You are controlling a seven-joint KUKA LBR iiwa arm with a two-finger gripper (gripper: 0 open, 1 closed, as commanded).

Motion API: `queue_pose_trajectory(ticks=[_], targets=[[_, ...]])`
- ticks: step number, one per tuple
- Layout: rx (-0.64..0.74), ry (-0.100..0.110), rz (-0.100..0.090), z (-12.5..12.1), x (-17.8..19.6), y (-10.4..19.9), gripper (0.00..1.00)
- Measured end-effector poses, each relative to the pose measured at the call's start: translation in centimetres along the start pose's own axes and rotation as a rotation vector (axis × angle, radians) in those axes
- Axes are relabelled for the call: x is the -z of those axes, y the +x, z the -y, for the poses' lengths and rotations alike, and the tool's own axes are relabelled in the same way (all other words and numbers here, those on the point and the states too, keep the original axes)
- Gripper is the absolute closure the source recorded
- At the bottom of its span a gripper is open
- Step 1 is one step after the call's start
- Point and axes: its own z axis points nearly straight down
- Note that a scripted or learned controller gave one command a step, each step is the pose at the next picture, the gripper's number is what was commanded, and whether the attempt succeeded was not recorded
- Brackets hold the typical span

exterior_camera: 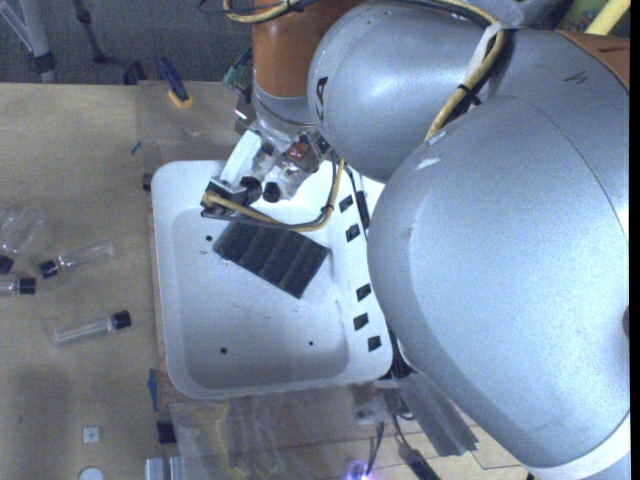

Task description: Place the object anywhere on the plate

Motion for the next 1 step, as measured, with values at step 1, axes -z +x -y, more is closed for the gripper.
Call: queue_pose_trajectory(ticks=[1], targets=[[-0.634,0.000,-0.002,2.29,-5.26,-1.46,1.00]])
